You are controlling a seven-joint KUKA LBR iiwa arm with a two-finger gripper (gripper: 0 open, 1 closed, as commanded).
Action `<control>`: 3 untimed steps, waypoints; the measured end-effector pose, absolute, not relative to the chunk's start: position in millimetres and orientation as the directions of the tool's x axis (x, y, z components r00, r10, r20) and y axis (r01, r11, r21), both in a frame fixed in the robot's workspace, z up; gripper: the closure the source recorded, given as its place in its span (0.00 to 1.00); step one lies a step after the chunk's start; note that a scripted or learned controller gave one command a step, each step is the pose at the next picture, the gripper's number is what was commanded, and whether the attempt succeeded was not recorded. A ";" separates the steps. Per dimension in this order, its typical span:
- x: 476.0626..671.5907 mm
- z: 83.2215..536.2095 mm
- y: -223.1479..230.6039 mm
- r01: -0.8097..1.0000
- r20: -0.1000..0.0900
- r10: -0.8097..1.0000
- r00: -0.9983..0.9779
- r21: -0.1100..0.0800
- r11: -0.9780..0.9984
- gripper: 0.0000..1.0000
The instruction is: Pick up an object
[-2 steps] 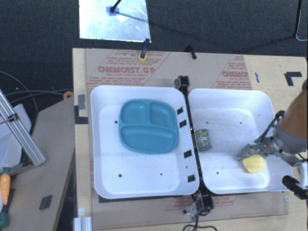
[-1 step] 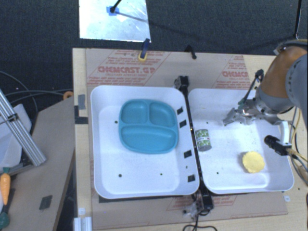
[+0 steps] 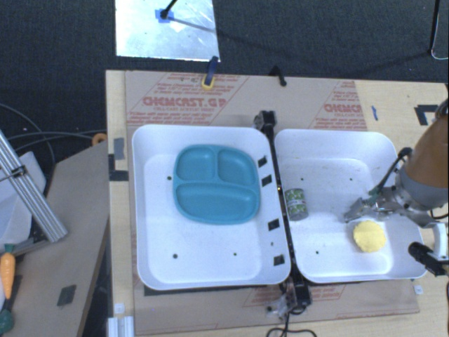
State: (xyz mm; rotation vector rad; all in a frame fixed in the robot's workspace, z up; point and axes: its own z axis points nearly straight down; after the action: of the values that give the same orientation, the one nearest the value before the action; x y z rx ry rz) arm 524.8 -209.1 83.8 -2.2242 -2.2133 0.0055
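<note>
Bins come first: the left bin (image 3: 151,258) holds a big blue plate (image 3: 216,185) with three sections. The right bin (image 3: 330,153) holds a round yellow thing (image 3: 369,236) near its right side and a small green can (image 3: 296,204) by its left wall. The gripper (image 3: 358,213) hangs just above the yellow thing; whether it is open, I cannot tell.

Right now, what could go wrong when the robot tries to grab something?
The gripper sits just above the yellow lump, not around it, so it might close on nothing. The lump looks round and could roll away. The small can lies against the bin wall, hard to reach.
</note>
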 end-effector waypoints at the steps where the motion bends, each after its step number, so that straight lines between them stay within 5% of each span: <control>1: 593.7 85.2 -162.9 1.000 0.001 1.000 -0.008 0.006 0.008 0.00; 2: 532.0 84.0 -193.3 1.000 0.001 1.000 0.003 -0.003 -0.003 0.00; 3: 614.9 86.0 -206.5 1.000 -0.004 1.000 -0.007 0.010 0.007 0.00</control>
State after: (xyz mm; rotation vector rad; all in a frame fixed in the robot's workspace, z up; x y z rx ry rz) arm 614.9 -206.5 86.0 -2.2211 -2.2359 -0.0075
